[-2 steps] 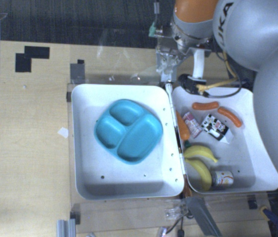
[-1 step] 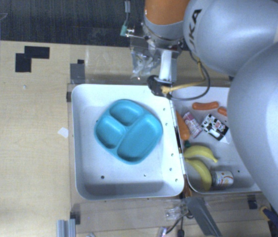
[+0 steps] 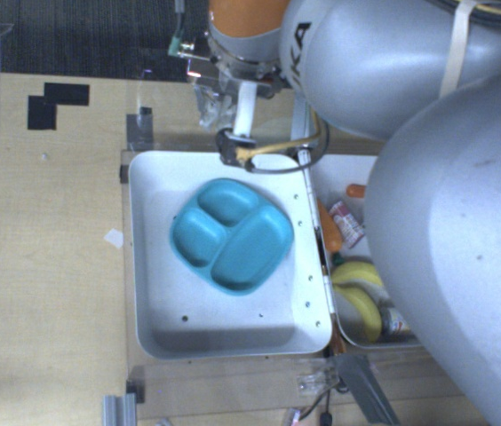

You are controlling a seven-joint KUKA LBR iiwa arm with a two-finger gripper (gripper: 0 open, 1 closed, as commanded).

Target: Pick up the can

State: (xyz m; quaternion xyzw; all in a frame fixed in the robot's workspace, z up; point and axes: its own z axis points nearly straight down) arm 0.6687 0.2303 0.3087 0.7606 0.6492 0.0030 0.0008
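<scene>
The two-finger gripper (image 3: 233, 118) hangs over the left white bin's (image 3: 153, 238) far rim; I cannot tell its state. The can's place is unclear, so locating it likely comes next.

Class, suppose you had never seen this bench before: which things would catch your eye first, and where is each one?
The huge grey arm fills the right side, its orange band at the top above the gripper, which hangs over the left bin's far edge. A blue divided plate lies in the middle of that bin. Yellow bananas peek out in the right bin, beside the arm.
</scene>
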